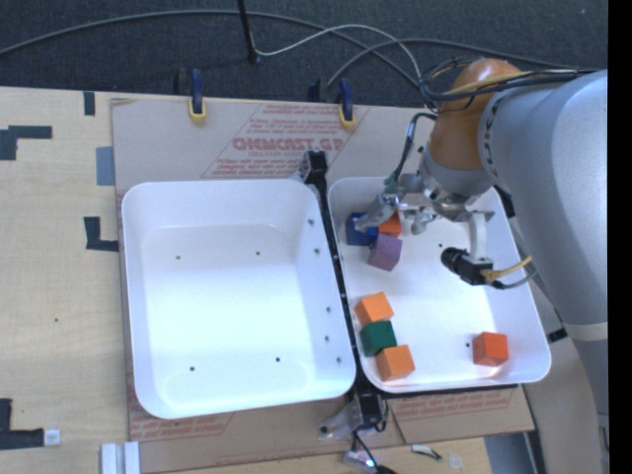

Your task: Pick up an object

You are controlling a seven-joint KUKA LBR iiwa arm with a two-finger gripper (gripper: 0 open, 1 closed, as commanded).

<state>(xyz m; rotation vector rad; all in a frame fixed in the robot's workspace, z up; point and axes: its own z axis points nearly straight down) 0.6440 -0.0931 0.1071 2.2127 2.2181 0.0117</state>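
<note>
My gripper [399, 213] hangs low over the far left part of the right bin [523, 309]. Directly beneath and beside it a blue block [359, 233], a small orange piece [391, 228] and a purple block [385, 253] are bunched together. Whether the gripper touches any of them is hidden by its own body. Nearer the front, an orange block [373, 308], a green block [377, 337] and another orange block [395, 361] lie in a line. A red-orange block [490, 348] sits alone at the front right.
The left bin [133, 265] adjoins the right one along a black divider [331, 265]. The grey arm with its orange band [474, 117] fills the upper right. Cables [296, 38] trail behind the bins, and two clamps [197, 97] hold the cardboard base.
</note>
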